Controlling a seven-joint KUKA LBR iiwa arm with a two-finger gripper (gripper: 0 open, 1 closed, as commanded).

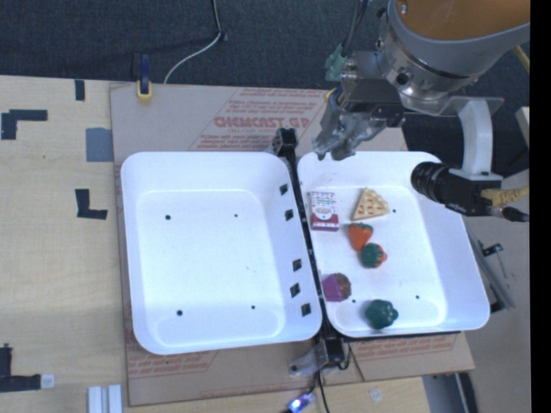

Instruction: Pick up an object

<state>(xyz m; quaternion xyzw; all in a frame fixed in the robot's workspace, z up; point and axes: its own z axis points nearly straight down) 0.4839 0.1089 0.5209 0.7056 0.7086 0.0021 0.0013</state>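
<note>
The grey two-finger pincer (337, 149) hangs above the right white bin (448, 256) (grip state unclear); nothing picked, red-white carton (324, 210) untouched.

fixed overhead camera, slanted down on bins (138, 231)

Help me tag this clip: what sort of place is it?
Probably a robotics lab test bench: an industrial arm above two white bins, toy food such as a waffle wedge, and tape markers on the bench.

Dk carpet (103, 15), wood bench (52, 256)
</note>
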